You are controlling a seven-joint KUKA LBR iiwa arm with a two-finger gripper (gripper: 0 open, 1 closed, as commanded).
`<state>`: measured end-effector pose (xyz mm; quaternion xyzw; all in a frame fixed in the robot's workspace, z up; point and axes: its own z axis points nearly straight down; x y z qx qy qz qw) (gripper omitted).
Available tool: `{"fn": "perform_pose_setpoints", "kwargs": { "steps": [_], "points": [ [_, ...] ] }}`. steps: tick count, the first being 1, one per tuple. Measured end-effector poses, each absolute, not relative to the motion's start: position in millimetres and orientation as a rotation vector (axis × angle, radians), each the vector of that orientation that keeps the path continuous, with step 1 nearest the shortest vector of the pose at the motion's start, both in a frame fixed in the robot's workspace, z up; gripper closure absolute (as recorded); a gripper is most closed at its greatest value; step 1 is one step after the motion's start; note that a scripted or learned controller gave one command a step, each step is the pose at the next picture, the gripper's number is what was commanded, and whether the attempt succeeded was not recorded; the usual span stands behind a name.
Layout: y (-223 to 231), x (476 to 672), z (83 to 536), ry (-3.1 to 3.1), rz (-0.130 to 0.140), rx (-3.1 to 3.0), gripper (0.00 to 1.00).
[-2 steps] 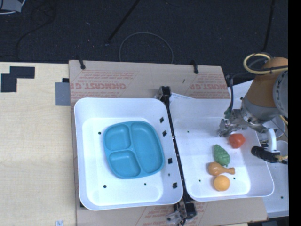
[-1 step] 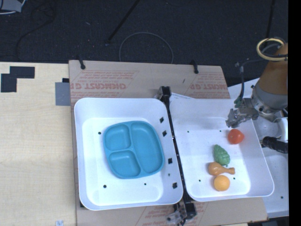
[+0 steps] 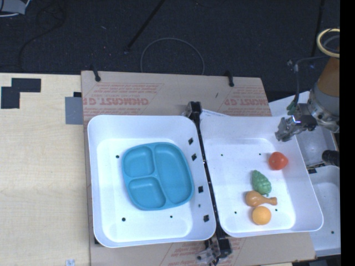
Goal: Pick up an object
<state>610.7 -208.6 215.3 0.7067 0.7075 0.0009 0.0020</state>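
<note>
Hanging over the right bin's (image 3: 310, 204) far corner, pincer (image 3: 287, 128), grip unreadable.

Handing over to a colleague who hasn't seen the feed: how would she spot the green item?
Look in the right-hand white bin, at the cluster of small items near its right side. The green item sits below the red ball and just above the orange drumstick-shaped piece. It is the only green, bumpy one.

Arm (image 3: 327, 96): grey metal wrist section w/ orange band above it, thin dark cable running alongside. Gripper (image 3: 284, 131) small, grey/silver, details too blurry.
</note>
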Motion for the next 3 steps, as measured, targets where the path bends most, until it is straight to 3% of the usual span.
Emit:
{"fn": "perform_pose_setpoints", "kwargs": {
  "steps": [2,3],
  "points": [
    [-112.3,596.6,221.2,2.228,-0.001,2.221,1.00],
    [-58.0,601.6,213.9,2.230,-0.001,2.220,1.00]
  ]
}}
